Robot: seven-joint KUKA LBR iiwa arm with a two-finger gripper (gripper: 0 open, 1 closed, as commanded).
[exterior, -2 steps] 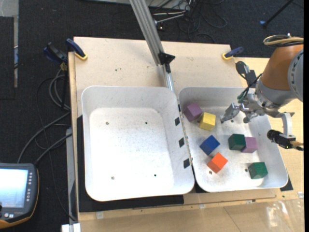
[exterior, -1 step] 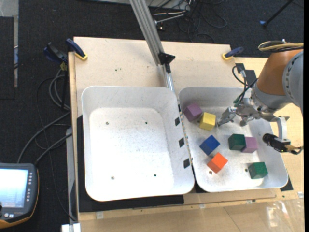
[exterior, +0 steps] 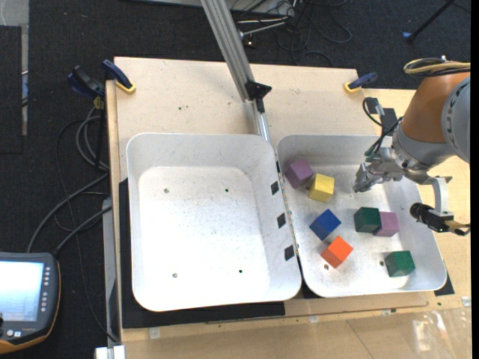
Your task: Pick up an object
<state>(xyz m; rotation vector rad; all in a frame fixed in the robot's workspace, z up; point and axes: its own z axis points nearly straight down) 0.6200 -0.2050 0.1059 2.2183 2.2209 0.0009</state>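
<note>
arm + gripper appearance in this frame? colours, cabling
The arm is grey with an orange band above the wrist, rounded casing. A yellowish cable loops above it, and thin black leads run along its left side. The gripper is small, grey metal, with a black fitting to its lower right.

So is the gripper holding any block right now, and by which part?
Nothing is held. The gripper hangs over bare floor of the right bin, apart from the yellow block and the green block.

Dark carpet (exterior: 52,21), cables (exterior: 75,193), tan bench (exterior: 194,96).
</note>
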